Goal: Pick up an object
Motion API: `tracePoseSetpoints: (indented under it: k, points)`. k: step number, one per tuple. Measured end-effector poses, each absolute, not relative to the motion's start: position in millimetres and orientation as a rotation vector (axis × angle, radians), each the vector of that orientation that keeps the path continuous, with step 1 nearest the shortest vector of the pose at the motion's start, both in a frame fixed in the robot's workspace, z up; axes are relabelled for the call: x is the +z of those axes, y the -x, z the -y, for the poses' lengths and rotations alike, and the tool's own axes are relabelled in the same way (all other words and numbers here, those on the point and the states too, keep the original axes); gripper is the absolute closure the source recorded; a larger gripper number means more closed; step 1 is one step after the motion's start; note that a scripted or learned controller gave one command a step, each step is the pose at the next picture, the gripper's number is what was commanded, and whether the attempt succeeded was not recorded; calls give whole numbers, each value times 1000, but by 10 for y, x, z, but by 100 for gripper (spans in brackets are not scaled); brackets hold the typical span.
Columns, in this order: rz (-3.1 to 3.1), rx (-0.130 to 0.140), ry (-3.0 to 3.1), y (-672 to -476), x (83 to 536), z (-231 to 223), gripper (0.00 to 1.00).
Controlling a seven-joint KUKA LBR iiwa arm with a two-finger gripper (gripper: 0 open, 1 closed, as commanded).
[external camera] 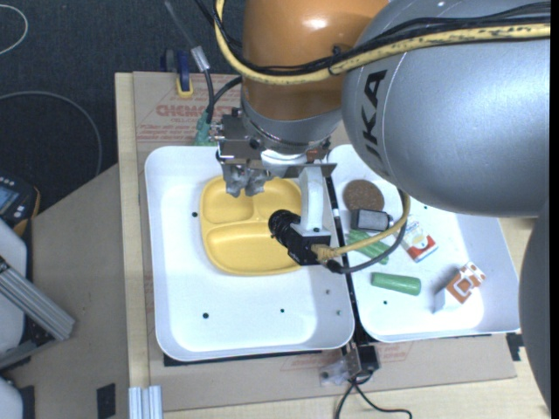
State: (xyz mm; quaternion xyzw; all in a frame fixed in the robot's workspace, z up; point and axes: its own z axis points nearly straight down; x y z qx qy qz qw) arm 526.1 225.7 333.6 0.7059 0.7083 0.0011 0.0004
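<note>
The hand (245, 180) is hovering over the yellow divided plate (249, 228), at its twelve o'clock rim; its grip I cannot tell.

"KA" on grey arm (454, 103); "CHEM" on board (175, 112)

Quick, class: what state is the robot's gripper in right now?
Gripper: above the yellow plastic divided tray in the left white bin; open or shut cannot be told, and nothing is visibly held.
</note>
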Motion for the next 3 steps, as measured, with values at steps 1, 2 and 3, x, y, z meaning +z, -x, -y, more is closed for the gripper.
tracePoseSetpoints:
  k: [1,2,3]
  points:
    - [-2214,2,-2223,-6243,2709,-2099,100]
    - [-2216,2,-2223,-6681,2244,-1885,100]
    - [-2223,-5,-2222,-6659,2075,-1951,100]
